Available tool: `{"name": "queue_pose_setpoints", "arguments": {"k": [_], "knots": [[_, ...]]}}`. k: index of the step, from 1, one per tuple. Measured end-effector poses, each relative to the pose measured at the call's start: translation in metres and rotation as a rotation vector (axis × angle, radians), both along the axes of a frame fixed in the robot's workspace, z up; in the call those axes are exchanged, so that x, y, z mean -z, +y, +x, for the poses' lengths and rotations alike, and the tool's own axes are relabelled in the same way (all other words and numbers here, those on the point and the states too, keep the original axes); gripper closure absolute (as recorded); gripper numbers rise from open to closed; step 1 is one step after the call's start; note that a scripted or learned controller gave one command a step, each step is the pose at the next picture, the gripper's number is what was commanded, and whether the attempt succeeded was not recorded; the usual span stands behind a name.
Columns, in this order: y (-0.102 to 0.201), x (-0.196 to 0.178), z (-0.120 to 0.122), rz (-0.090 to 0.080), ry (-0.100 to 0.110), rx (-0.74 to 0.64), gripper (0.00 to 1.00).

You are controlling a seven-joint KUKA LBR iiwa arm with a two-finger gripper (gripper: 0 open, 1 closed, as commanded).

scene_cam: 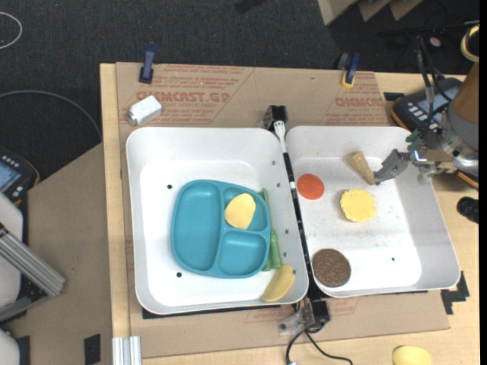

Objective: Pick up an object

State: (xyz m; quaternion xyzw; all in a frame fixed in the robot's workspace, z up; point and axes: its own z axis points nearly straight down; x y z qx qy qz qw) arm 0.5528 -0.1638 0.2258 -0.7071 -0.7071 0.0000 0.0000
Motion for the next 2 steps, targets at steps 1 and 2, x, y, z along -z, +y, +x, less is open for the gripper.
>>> {"name": "queue_pose_setpoints", "arguments": {"k": [1,2], "knots": [[0.013,0.147,-0.017,0.003,0.006,0.001,0.00],[0.013,0.141,0.034,-0.001,-0.004,-0.002,0.00]]}}
